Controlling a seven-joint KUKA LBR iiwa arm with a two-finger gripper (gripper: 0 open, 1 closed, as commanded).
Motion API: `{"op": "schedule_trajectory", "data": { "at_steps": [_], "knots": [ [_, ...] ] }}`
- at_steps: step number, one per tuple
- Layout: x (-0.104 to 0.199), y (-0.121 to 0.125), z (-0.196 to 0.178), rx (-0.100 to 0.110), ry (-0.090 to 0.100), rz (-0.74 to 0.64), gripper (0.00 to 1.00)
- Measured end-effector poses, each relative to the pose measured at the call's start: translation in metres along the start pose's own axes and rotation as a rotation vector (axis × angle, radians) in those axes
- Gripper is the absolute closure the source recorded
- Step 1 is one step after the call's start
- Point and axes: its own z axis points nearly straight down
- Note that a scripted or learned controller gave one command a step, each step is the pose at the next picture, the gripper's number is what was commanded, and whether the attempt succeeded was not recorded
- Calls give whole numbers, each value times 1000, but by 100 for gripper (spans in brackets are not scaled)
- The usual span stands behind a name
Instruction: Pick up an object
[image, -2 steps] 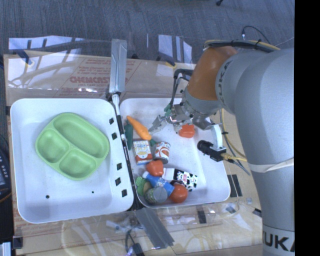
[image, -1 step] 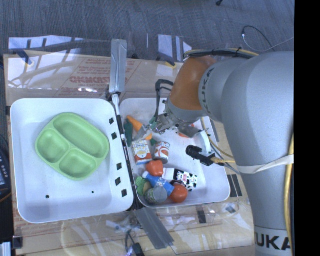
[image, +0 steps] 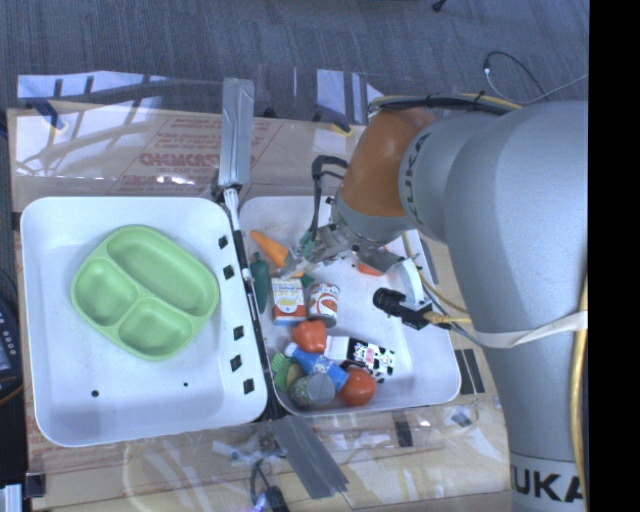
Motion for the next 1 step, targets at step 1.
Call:
{"op": "schedule_trajectory", "data": {
  "at_steps": [1],
  "knots": [
    [11, 44, -115, -4, -4, 46, 100]
  ]
}}
